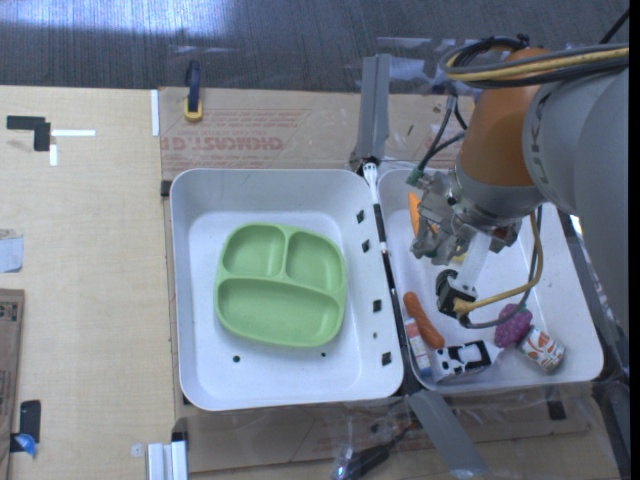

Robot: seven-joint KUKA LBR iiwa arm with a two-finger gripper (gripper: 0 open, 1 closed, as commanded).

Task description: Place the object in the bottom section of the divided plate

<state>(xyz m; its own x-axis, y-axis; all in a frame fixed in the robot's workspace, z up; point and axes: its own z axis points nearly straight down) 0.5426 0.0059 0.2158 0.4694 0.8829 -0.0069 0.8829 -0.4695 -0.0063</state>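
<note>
The green divided plate (283,286) lies in the left white bin (195,298), with two small sections at the far side and one wide section at the near side. My gripper (437,244) hangs low over the far left part of the right bin (580,298), above the loose objects. An orange carrot-shaped piece (422,320) lies just below it by the bin's left wall. A thin orange item (413,209) shows beside the gripper's left side. Nothing can be seen held in the gripper.
Near the right bin's front lie a purple grape-like bunch (513,323), a red and white can (544,349) and a black and white item (463,359). A yellow cable (500,303) loops down from the arm. A raised divider (382,258) separates the bins.
</note>
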